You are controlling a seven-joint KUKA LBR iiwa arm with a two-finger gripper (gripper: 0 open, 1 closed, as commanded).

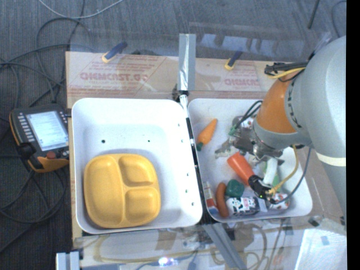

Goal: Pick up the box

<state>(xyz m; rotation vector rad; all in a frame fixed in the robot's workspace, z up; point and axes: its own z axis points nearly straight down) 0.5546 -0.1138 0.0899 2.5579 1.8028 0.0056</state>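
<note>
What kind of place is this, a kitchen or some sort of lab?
Most likely a robotics lab. A grey arm reaches over two white bins of toy food such as a carrot, a teach pendant lies beside them, and cables trail across carpet.

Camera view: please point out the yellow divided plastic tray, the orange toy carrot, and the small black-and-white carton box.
yellow divided plastic tray (121, 191), camera view, central ridge.
orange toy carrot (206, 132), camera view, middle of body.
small black-and-white carton box (242, 205), camera view, its spotted side.
</note>
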